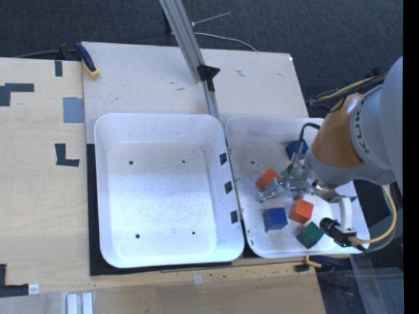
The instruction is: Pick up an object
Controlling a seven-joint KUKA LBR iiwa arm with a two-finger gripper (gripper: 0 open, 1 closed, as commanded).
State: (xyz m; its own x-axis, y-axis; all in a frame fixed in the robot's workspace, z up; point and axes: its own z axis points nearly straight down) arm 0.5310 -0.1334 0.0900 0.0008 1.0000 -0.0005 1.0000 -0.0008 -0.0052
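Observation:
The right bin [252, 142] holds several small blocks. An orange block [267, 178] lies near its middle, and my gripper [276, 188] is low in the bin right beside it, touching or almost touching its lower right side. Just below the gripper are a blue cube [275, 218] and an orange cube [302, 210]. A green block [309, 235] sits at the front right corner. Another blue block [295, 149] shows partly behind the wrist. Nothing is lifted off the bin floor.
The left bin [111, 175] stands directly beside the right one, their rims touching. A slanted metal rail [186, 38] runs down to the bins' shared back edge. My arm's grey body [366, 136] covers the right bin's right side.

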